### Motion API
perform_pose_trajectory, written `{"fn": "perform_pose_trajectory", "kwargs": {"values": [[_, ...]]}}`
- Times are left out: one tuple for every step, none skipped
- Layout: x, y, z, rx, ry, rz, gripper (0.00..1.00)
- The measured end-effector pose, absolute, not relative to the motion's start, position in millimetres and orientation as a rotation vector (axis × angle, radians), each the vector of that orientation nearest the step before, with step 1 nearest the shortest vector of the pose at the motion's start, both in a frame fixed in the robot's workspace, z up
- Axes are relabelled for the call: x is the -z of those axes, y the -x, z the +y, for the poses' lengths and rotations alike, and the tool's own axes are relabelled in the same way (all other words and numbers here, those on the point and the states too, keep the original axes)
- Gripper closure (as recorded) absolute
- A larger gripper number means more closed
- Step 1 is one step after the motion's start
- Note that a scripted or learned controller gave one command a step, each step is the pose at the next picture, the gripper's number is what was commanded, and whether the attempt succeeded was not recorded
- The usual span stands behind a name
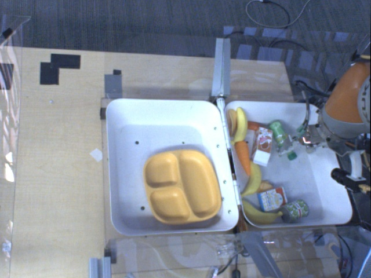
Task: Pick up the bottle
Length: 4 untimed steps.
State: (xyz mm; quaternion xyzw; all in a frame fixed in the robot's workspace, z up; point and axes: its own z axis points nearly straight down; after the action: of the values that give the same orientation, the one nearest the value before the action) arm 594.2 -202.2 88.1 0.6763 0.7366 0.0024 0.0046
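Observation:
The bottle (281, 138) lies in the right bin (324, 190), near its back middle. It is clear plastic with a green top and a small green end piece. My gripper (305, 135) reaches in from the right and sits just right of the bottle, low over the bin floor. Whether it touches the bottle I cannot tell. The arm's orange band (346, 94) hangs above the bin's right rim.
Along the right bin's left side lie two bananas (239, 123) (255, 181), a carrot (243, 157) and a red-and-white carton (263, 145). At the front are a small juice box (271, 199) and a green can (295, 209). The left bin (124, 155) holds a yellow divided plate (181, 185).

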Motion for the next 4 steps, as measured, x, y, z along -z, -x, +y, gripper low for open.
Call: {"fn": "perform_pose_trajectory", "kwargs": {"values": [[-93.2,-668.7,-201.5,0.004,-1.808,2.577,0.00],[-139.4,-671.3,-180.2,-0.007,-2.071,2.352,0.00],[-89.6,-671.6,-191.0,-0.006,-2.028,2.396,0.00],[-89.4,-671.5,-191.0,-0.005,-2.028,2.396,0.00]]}}
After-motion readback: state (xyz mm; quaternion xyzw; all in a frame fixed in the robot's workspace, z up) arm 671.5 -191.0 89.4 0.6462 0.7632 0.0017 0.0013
